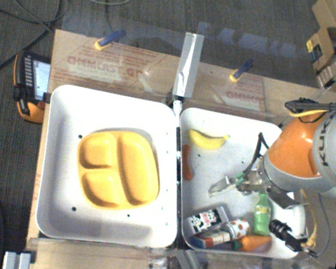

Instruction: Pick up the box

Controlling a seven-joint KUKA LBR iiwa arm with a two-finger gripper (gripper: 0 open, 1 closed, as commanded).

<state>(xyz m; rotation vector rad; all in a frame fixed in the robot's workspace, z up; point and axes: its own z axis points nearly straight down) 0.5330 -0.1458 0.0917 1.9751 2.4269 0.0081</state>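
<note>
Hovering my gripper [231,184] over the middle of the right bin [246,126], arm [309,152] coming in from the right w/ the orange band above the wrist. Fingers look spread fairly wide, nothing between them. The box [207,219], small w/ a black-and-white cow-type print, lies below the tool and a bit to its left, near the bin's bottom edge, well short of contact.

To do this step well, I'd say: bring the tool down-frame and slightly left till it's centred over the box, turn the wrist so the fingers close across the short side, then drop straight. Crowded spot: a tube-like thing [222,234] lies just beside the box, carrot [254,243] past that, green bottle [261,217] below-right of the tool. Risk of nudging or grabbing a neighbour, so keep the descent vertical.

Hard to tell: exact finger gap, since the tips blur into the white bin floor. Box edges are soft, can't say if it lies flat or leans on the tube. Arm hides the bin's right wall. Banana [207,140] above-left of the tool and yellow tray [119,168] in the left bin [53,162] are out of the way.
</note>
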